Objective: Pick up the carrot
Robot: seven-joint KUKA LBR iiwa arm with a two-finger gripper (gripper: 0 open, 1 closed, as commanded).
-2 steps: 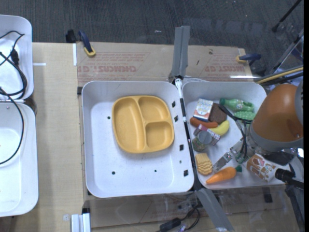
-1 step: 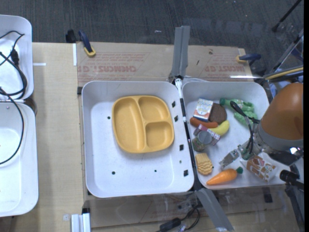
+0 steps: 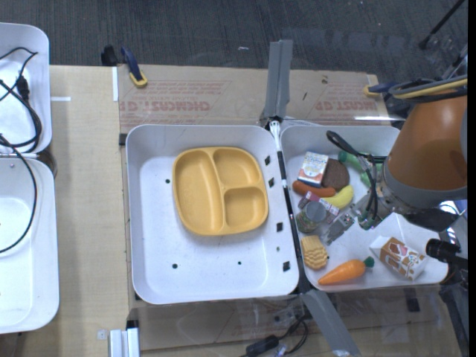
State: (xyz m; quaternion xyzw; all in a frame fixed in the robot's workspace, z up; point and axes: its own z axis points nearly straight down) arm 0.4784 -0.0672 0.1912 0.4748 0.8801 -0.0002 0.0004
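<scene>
Two white bins fill the middle of the frame — the left bin [image 3: 149, 222] holds a yellow divided plate [image 3: 220, 190]. In the right bin [image 3: 349, 287], the carrot [image 3: 345, 271] lies untouched at the lower edge, beside a waffle cookie [image 3: 314, 253]. The gripper [image 3: 343, 224] hangs above, its fingers spread and grasping nothing.

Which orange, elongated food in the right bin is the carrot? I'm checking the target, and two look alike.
The carrot lies at the bin's near edge, bright orange with a green stem end. The other, a darker sausage, sits farther back beside the banana.
</scene>
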